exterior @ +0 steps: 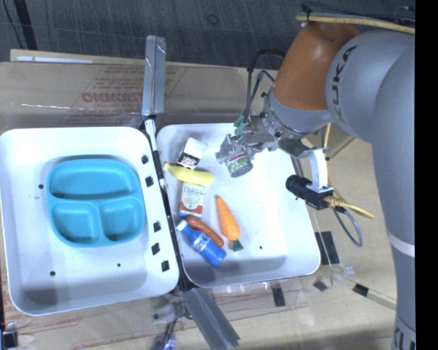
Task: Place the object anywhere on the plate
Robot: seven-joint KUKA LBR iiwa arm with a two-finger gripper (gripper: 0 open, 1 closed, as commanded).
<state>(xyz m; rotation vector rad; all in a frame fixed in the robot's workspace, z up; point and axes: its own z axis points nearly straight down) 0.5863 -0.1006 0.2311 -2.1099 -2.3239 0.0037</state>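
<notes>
Arm reaching in from the right, wrist bent down over the right bin's (pixel 299 254) far edge. The gripper (pixel 237 159) pinches a small can (pixel 240 165) between its fingers, above the bin floor.

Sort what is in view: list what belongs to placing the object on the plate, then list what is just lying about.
Belongs to the job:
blue plate in the left bin
gripper over the right bin
small can at the gripper's tip

Lying about in the right bin:
carrot
banana
blue bottle
sausage
</notes>
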